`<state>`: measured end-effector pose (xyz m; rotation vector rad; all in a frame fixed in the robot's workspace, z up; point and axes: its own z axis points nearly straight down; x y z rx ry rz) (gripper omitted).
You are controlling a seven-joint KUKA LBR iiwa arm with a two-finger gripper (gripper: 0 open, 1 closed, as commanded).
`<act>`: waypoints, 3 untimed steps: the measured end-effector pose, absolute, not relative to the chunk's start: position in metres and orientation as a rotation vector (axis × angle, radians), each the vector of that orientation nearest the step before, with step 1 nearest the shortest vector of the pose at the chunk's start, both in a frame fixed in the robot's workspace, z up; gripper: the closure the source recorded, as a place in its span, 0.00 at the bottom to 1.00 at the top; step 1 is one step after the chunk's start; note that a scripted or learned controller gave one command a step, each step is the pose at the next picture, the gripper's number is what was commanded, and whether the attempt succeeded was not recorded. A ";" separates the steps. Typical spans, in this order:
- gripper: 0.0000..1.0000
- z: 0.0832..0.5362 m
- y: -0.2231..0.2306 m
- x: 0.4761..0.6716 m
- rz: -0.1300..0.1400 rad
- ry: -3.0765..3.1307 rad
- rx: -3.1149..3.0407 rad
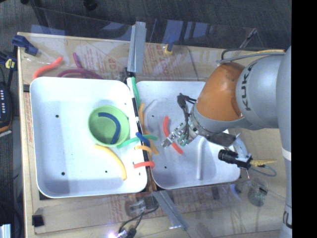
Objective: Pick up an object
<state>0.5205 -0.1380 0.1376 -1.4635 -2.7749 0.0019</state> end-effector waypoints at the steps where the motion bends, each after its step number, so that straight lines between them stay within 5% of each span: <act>1: 1.00 0.211 -0.166 0.606 0.001 -2.662 -1.669; 2: 1.00 0.167 -0.157 0.633 0.000 -2.882 -1.246; 3: 1.00 0.151 -0.117 0.501 0.001 -2.825 -1.365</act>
